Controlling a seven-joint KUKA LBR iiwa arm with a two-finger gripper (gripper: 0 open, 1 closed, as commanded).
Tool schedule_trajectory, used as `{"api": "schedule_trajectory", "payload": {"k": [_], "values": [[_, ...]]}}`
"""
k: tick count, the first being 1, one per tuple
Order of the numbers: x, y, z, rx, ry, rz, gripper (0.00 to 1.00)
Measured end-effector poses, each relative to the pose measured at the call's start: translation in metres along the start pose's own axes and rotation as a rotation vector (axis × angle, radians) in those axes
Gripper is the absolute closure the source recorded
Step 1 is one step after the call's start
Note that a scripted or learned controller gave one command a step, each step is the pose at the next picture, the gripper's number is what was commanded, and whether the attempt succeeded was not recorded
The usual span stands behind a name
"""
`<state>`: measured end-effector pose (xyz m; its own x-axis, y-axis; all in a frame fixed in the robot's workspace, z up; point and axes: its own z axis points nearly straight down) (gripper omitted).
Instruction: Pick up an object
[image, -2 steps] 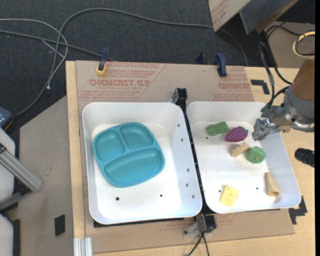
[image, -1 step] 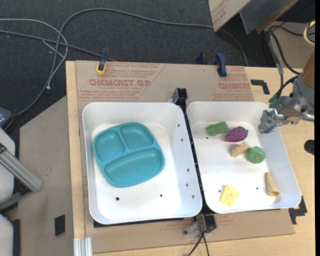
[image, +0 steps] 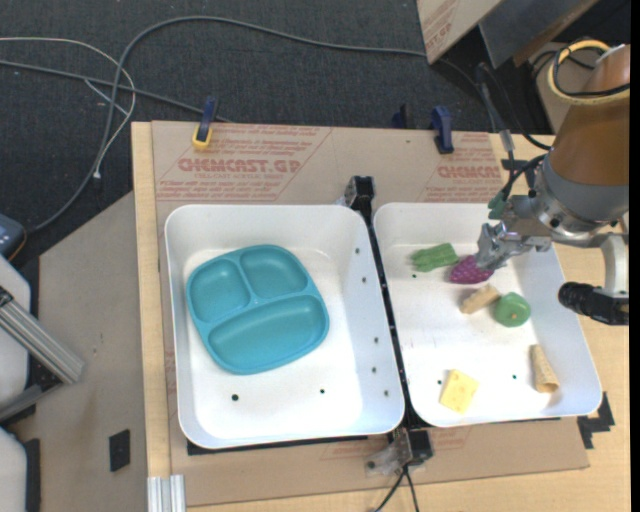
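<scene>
I see the pincer (image: 490, 257) low in the right bin (image: 570, 395), right over the purple grape bunch (image: 468, 269); can't tell its state. Green piece (image: 434, 258) just left, tan piece (image: 479, 299) and green apple (image: 512, 310) nearby. Teal divided plate (image: 258, 307) in left bin (image: 190, 225).

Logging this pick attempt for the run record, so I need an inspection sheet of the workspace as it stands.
Surface: two white bins, left bin and right bin, on a cardboard sheet held by blue clamps.
Job's things: in the right bin, green piece, purple grapes, tan piece, green round item, yellow cheese wedge, cone.
Clutter: teal divided plate in the left bin.
Grippers: gripper low over the grapes; no grasp visible.
Cables: white cables on the dark floor.
Surroundings: cardboard box at top.
</scene>
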<state>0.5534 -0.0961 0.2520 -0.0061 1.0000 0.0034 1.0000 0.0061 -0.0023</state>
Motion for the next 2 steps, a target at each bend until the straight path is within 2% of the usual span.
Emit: {"api": "schedule_trajectory", "payload": {"k": [1, 2], "values": [[0.056, 0.014, 0.013, 0.001, 0.0, 0.0, 1.0], [0.116, 0.014, 0.01, -0.002, 0.0, -0.002, 1.0]]}}
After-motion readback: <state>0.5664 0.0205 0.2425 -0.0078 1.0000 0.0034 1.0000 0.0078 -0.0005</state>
